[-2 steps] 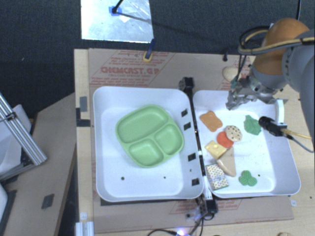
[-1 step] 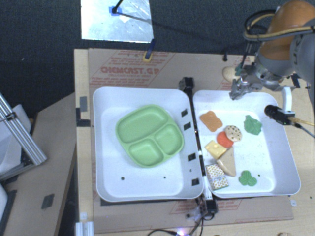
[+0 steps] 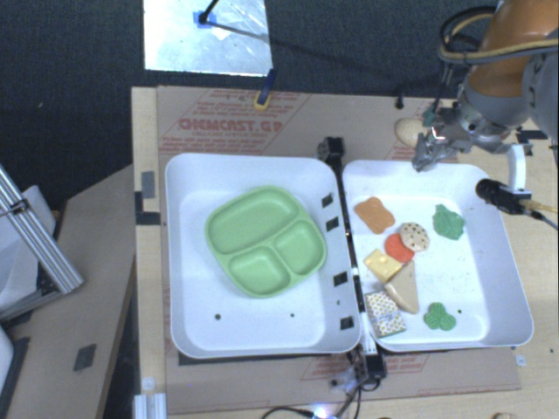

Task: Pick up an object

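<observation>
My gripper (image 3: 425, 156) hangs over the far edge of the right bin (image 3: 498, 260), above its back wall, with nothing visible between its fingers. Below it in that bin lie several toy foods: an orange piece (image 3: 374, 214), a speckled cookie (image 3: 415, 235) on a red round piece (image 3: 398, 248), a yellow cheese wedge (image 3: 382, 263), a tan wedge (image 3: 403, 291), a patterned square cracker (image 3: 384, 313), and two green leafy pieces (image 3: 449, 222) (image 3: 439, 319).
The left bin (image 3: 188, 312) holds a green three-compartment plate (image 3: 265, 240). A pale round thing (image 3: 407, 131) lies on the cardboard behind the right bin, near the gripper. A shiny sheet (image 3: 208, 23) lies at the back.
</observation>
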`<state>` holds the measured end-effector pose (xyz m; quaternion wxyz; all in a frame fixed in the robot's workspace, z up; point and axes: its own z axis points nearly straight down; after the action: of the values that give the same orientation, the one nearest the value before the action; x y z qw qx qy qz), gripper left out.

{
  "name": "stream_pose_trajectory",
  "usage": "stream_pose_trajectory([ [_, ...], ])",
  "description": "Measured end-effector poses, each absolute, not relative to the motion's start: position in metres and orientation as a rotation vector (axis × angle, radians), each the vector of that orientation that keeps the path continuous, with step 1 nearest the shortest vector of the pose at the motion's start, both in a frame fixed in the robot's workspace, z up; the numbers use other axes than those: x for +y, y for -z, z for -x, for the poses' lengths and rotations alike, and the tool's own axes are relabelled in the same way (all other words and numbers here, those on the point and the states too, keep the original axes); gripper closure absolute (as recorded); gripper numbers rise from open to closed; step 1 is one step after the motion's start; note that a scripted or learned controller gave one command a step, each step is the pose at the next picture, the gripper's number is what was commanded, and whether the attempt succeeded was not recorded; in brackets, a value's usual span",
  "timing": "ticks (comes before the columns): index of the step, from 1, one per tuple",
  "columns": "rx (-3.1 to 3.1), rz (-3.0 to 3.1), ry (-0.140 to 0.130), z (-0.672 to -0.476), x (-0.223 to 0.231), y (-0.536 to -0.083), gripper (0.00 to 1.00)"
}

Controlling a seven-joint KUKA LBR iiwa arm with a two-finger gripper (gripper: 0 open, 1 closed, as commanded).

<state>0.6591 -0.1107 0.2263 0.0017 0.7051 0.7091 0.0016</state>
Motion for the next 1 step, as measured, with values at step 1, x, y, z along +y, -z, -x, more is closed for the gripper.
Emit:
stream_pose_trajectory([
  [1, 2.231, -2.211, -0.003, -0.6561, -0.0683, -0.2147, 1.00],
])
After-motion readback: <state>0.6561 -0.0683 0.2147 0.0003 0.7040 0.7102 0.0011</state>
